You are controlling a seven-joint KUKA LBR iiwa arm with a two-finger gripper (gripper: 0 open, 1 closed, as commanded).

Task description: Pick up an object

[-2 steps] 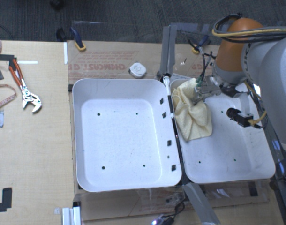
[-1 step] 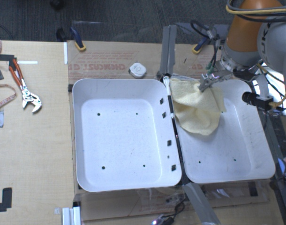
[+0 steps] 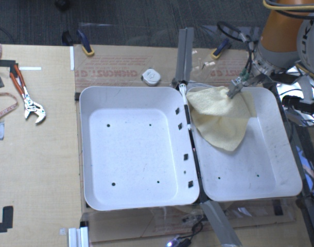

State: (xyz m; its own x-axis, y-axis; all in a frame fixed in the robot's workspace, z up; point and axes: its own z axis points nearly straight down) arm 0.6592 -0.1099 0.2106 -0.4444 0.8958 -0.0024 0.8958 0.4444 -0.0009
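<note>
Arm (image 3: 288, 22): entered from the upper right, orange band uppermost, wrist angled down and leftward toward the far edge of the right bin. Gripper (image 3: 234, 90): tip sat at the upper edge of the cloth; the fingers appeared pinched on a raised fold of it, though the contact was small and hard to read.

Bench, left to right: pale wood surface (image 3: 38, 153) at far left carried a wrench (image 3: 28, 103) with red handles, lying roughly front to back. A sheet of brown cardboard (image 3: 121, 68) lay behind the bins, with a small round white item (image 3: 151, 76) on it and a blue-and-yellow clamp (image 3: 85, 42) at its back edge. Dark carpet (image 3: 146, 6) showed beyond the bench.

Left bin (image 3: 92, 138): white, shallow. A grey bar (image 3: 185, 55) ran along the seam between the bins.

Right bin (image 3: 270, 163): white, shallow, holding the cloth.

Cloth (image 3: 219, 118): pale yellow, in the far-left part of the right bin, just beside the divider. Shape roughly triangular, broad along the far side, narrowing to a rounded point aimed toward the near side; long axis ran from upper left to lower right. Upper right corner lifted at the gripper.
</note>
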